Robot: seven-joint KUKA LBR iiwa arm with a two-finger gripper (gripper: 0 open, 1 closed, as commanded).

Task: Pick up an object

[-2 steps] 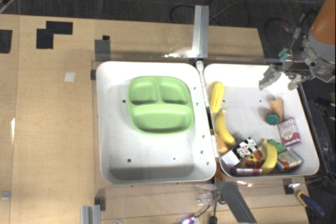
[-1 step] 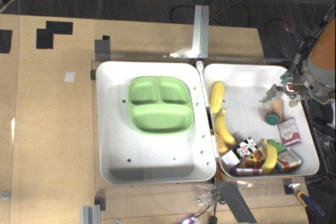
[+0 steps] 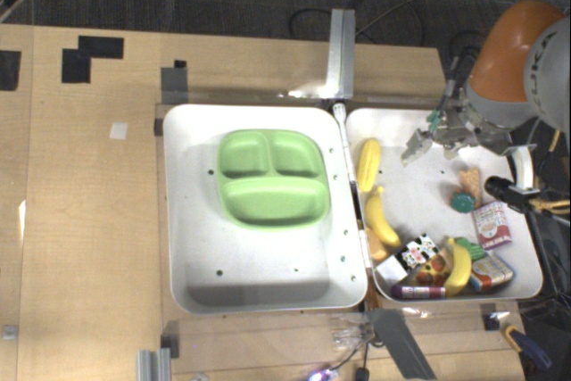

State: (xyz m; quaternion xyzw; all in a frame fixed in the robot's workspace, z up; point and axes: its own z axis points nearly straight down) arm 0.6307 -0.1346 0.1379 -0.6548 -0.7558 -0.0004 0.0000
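Observation:
The right bin (image 3: 419, 192) holds several objects. An upright yellow banana (image 3: 368, 163) lies by its left wall, with a second banana (image 3: 382, 223) below it. A third banana (image 3: 459, 266) rests in the clutter at the front. My gripper (image 3: 430, 150) hangs over the bin's back part, right of the upper banana and apart from it. It is open, with bare bin floor between its fingers. A small orange piece with a teal end (image 3: 465, 192) lies just right of and below the gripper.
A green divided plate (image 3: 270, 176) sits in the left bin (image 3: 187, 263). A red and white packet (image 3: 492, 224), a black and white toy (image 3: 419, 252), a purple marker (image 3: 417, 290) and a red box (image 3: 491, 274) crowd the right bin's front. A metal post (image 3: 342, 49) stands behind the bins.

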